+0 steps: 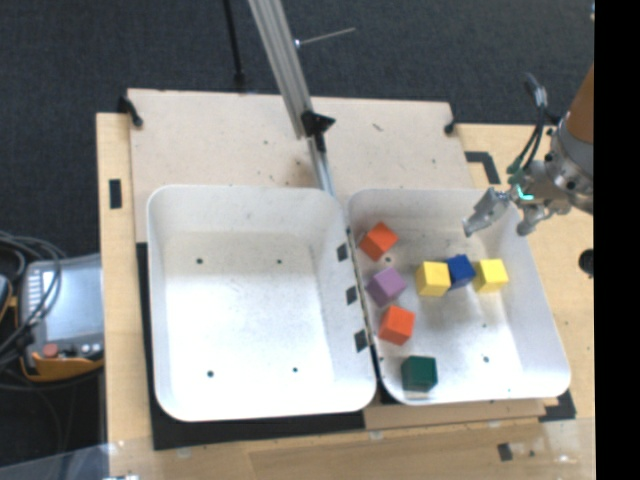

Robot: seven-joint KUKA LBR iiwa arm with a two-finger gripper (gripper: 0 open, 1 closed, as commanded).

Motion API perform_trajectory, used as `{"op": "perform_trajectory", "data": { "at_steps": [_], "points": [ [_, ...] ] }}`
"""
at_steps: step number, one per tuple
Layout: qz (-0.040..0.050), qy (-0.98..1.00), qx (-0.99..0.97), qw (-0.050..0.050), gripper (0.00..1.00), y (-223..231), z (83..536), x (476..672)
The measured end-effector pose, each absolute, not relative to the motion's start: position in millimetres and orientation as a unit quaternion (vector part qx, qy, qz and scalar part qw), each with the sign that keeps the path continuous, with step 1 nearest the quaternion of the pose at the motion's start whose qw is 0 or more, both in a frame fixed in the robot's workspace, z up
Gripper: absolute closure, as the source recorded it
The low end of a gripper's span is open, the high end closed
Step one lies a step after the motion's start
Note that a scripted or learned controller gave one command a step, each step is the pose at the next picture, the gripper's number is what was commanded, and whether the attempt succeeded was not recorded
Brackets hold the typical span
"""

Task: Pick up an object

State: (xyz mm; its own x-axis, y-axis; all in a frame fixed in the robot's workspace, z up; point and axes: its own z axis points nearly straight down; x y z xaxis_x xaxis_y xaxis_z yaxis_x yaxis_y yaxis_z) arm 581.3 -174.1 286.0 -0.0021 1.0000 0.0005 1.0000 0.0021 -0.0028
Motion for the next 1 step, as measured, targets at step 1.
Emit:
{"op": "perform_trajectory", "data": {
  "at_steps": [1],
  "points": [
    [-0.0004,-0.708,-0.706,-0.001,0.00,-173.9,288.1,582.0]
  ]
}}
